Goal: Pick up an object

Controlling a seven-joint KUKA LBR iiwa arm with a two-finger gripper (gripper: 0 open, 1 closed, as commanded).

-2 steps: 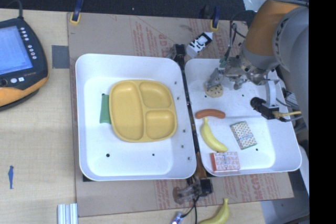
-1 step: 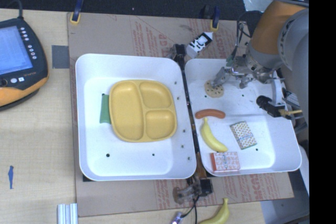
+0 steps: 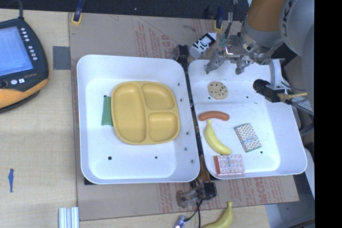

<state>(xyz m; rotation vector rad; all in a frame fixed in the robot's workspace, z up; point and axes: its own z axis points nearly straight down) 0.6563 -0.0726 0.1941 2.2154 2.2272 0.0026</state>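
Cookie (image 3: 217, 90) lies near the right bin's (image 3: 288, 160) far edge, apart from the sausage (image 3: 214, 115), banana (image 3: 216, 139) and 2 packets. The gripper (image 3: 228, 65) hangs over that far edge, fingers spread and holding nothing, with bare floor around the cookie.

Honestly nothing here is readable. The cardboard sheet (image 3: 160, 29) under the bins has faint red printing running along its edges, way too washed out to make out. The small patterned packet (image 3: 247, 137) and red-and-white box (image 3: 230, 164) are just blurry.
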